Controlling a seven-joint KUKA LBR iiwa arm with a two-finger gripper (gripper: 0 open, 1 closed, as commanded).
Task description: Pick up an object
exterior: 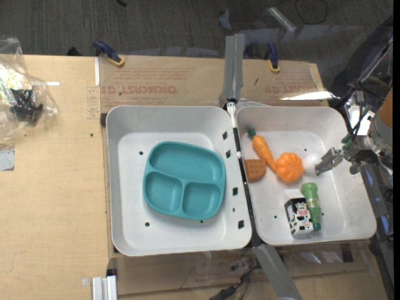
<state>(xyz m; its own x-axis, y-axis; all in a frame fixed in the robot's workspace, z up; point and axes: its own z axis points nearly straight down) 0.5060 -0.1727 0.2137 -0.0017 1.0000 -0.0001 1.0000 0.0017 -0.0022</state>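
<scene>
My tool (327, 162) hovers by the pumpkin (289, 167) in the right bin (350, 230), grip state unclear; approach step, next descend onto it.

You're in a robotics lab: clamped cardboard (187, 83) on a bench, two white bins (122, 186), loose floor cables (309, 8).

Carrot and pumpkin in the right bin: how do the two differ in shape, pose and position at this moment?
The carrot is long and tapered with a green top, lying slantwise; the pumpkin is round and ribbed. The carrot lies nearer the bin's left wall, by the waffle-like brown piece; the pumpkin sits nearer the gripper, beside a white ball. Both are orange toy foods lying loose in the right bin, and they appear to touch.
</scene>
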